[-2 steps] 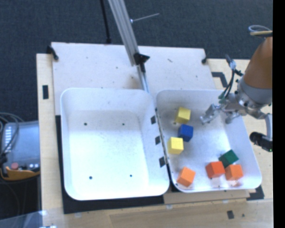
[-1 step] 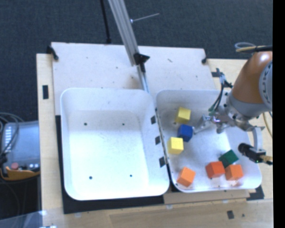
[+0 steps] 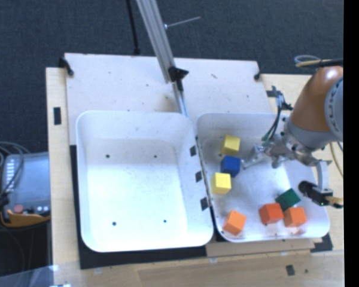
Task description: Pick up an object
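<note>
In the right bin (image 3: 251, 127), my gripper (image 3: 255, 155) hung low beside the blue cube (image 3: 230, 165), nothing lifted — whether the claw was wide or narrow I could not tell. The pick was all to do. The blue cube sat between two yellow cubes (image 3: 231, 143) (image 3: 221, 183), near the bin's left wall, so room was tight there. The orange cubes (image 3: 271, 213) and green cube (image 3: 288, 198) lay nearer the front rim — more open.

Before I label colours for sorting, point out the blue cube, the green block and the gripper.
blue cube (image 3: 230, 165): camera view, top face.
green block (image 3: 288, 197): camera view, top face.
gripper (image 3: 250, 159): camera view, fingertip end.
</note>
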